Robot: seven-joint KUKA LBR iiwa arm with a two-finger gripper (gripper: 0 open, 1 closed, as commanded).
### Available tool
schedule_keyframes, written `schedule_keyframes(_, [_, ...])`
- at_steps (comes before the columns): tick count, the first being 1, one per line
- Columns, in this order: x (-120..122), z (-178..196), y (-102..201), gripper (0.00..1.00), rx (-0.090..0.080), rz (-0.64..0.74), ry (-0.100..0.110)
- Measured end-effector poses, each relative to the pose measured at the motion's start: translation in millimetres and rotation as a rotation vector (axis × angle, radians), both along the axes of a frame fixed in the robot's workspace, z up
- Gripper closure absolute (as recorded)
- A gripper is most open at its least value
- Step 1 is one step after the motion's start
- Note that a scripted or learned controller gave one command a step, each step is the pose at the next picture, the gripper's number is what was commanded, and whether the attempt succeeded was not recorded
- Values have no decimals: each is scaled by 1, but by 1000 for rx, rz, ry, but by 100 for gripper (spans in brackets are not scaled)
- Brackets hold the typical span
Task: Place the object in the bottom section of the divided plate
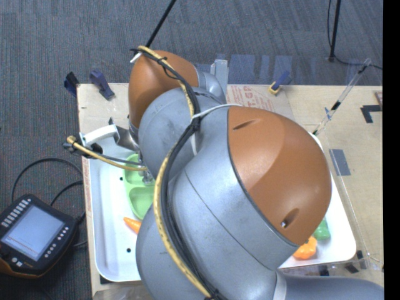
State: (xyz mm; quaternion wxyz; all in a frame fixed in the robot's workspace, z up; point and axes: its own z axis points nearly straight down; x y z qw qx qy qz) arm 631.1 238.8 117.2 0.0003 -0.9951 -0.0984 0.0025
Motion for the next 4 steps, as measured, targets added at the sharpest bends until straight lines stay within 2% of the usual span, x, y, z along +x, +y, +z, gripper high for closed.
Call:
schedule_keyframes(1, [-5, 183, -65, 100, -2, -4, -2])
schedule_keyframes(2, [7, 58, -9, 100, -3, 0, 2])
schedule_keyframes(3, [-6, 11, 1, 100, -3, -3, 2])
schedule_keyframes(4, [7, 180, -2, 100, -2, 2, -3])
